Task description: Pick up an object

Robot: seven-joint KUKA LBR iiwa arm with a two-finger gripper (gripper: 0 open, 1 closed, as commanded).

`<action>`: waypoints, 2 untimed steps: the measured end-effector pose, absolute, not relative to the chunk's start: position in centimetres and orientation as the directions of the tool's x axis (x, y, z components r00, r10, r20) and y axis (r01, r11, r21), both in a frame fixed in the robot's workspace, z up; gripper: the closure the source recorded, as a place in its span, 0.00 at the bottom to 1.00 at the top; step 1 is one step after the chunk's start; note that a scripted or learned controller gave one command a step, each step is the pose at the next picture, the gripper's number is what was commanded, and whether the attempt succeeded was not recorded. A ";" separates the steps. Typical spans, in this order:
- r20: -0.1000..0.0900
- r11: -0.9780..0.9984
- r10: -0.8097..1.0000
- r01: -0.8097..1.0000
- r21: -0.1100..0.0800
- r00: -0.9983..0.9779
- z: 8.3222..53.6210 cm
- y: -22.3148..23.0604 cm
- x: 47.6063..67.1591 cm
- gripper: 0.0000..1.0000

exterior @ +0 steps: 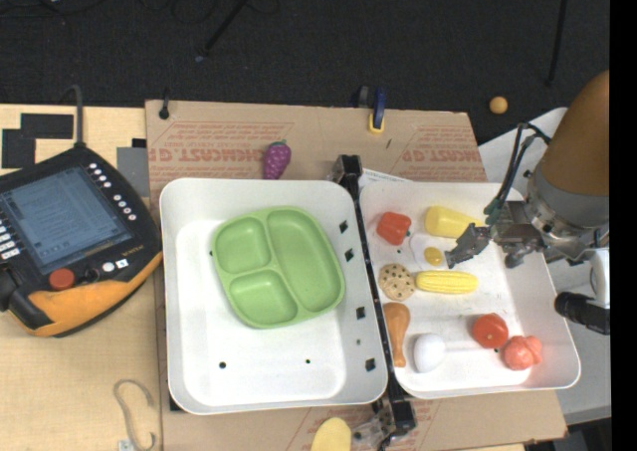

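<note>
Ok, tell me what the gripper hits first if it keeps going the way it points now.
Probably the corn cob. The gripper hangs over the right bin, tips aimed down and toward the view's left, just above the cob. Depth is unclear from a single slanted view, so it could miss it.

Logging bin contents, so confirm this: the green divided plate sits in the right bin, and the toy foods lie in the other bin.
Wrong on one point: the green divided plate sits in the left bin, not the right, as the camera view shows. The toy foods, such as the corn cob, lie in the other bin.
</note>
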State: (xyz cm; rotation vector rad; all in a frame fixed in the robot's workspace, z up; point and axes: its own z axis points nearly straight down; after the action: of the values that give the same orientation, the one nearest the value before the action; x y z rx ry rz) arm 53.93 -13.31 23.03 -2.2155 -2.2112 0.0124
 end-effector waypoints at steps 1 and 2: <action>0.001 0.000 1.000 1.000 -0.003 0.000 23.6 -13.3 54.2 0.00; 0.001 0.000 1.000 1.000 -0.006 0.000 19.1 -13.8 54.1 0.00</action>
State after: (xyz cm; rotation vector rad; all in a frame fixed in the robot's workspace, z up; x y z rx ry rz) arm 54.10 -13.81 19.07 -2.2171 -2.2179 0.0056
